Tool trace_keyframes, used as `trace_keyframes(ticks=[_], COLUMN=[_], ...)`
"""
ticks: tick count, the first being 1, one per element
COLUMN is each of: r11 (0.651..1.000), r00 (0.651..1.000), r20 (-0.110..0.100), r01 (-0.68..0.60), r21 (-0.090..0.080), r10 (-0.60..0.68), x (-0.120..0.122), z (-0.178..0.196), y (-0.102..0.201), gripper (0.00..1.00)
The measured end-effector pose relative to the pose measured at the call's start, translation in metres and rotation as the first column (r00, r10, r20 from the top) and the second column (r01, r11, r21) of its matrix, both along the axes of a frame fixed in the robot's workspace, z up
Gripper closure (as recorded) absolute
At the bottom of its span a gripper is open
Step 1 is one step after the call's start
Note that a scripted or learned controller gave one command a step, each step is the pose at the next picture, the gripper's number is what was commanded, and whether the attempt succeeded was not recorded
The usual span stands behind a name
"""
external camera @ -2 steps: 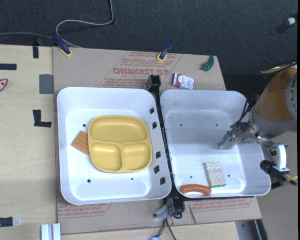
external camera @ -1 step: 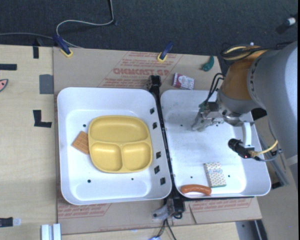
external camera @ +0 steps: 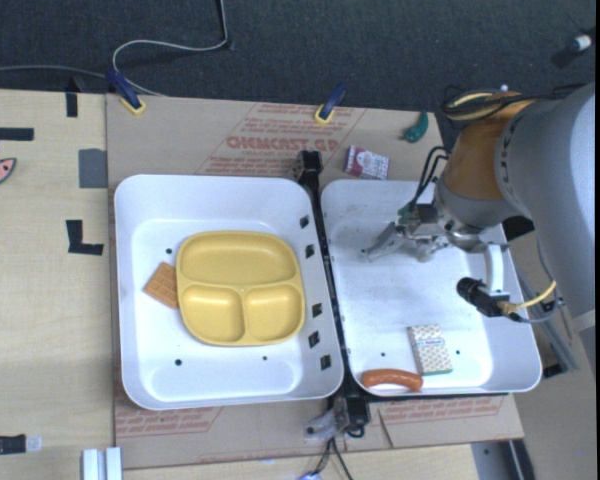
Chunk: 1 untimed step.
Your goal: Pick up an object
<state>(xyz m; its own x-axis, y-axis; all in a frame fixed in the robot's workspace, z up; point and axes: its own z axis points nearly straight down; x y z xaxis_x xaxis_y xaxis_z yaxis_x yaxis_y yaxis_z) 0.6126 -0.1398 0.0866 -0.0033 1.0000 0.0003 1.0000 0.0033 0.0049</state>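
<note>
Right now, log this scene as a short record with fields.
left bin: yellow divided plate, tan cracker-like piece tucked at its left edge
right bin: small patterned packet, orange sausage-shaped item at the front wall
hand: low over the right bin's back left, nothing seen between its fingers
behind the bins: small red packet on cardboard

Even, diffuse overhead light; white bins [external camera: 130,268] bright, near overexposed, rims washed out. Soft short shadows under yellow tray [external camera: 242,286] and beside arm [external camera: 500,168]. Far dark cloth [external camera: 280,18] underexposed, grainy. Overall slight softness; arm's right part blurred, out of focus
</note>
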Motion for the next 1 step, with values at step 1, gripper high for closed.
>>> trace_keyframes(ticks=[1], r11=[1.0], r00=[1.0], r20=[-0.001], r01=[-0.001], r21=[-0.002], r10=[0.001], x=[-0.0001], z=[0.0096], y=[-0.0007], gripper=[1.0])
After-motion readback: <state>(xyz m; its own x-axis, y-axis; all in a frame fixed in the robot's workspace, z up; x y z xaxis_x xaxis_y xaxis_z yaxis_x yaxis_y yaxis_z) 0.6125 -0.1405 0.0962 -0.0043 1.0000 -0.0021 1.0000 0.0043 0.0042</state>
